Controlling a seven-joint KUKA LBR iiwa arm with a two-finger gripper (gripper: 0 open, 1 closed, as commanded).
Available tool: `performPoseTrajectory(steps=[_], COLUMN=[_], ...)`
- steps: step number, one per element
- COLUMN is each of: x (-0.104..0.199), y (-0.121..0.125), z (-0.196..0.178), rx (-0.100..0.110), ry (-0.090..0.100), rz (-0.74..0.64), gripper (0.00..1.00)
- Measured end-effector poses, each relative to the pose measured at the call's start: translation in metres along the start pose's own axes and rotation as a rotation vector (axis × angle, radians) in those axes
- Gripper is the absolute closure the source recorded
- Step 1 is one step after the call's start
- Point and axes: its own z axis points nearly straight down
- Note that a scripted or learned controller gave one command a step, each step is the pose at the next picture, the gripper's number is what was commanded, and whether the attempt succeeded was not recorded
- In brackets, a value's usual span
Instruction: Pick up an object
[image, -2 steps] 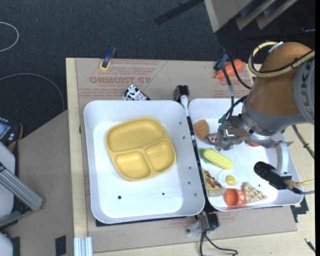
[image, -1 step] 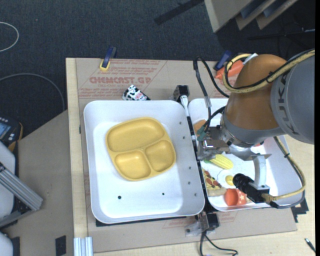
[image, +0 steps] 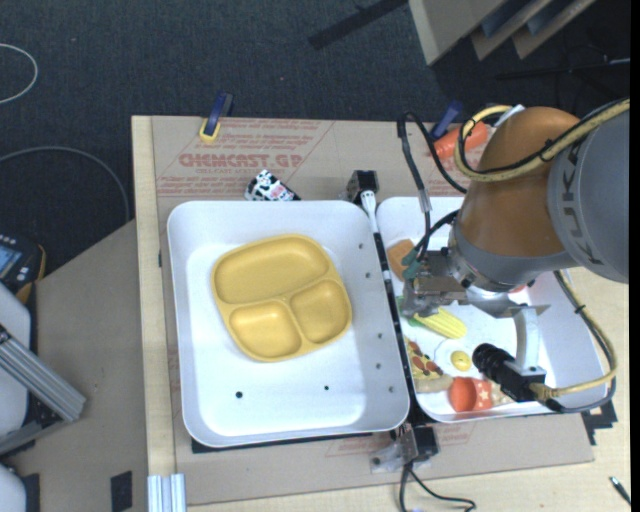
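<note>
My gripper (image: 424, 292) hangs low over the left part of the right bin (image: 570, 335), under the grey and orange wrist. Just below it lies a yellow toy corn cob (image: 441, 323), close to the gripper or touching it; I cannot tell which. A small yellow piece (image: 459, 359), a red-orange toy (image: 469, 394) and a pizza-like piece (image: 424, 366) lie nearer the bin's front. An orange-brown item (image: 400, 256) sits at the bin's left wall, behind the gripper. The arm hides the bin's middle.
The left bin (image: 200, 380) holds a yellow divided plate (image: 280, 297). A small black-and-white toy (image: 268, 187) lies on the bench behind that bin. The ridge between the two bins runs just left of the gripper.
</note>
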Motion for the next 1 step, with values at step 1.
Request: performPoseTrajectory(steps=[1], x=[0.0034], y=[0.0136], z=[0.0024], rx=[-0.005], ry=[0.000], rz=[-0.003], gripper=[1.00])
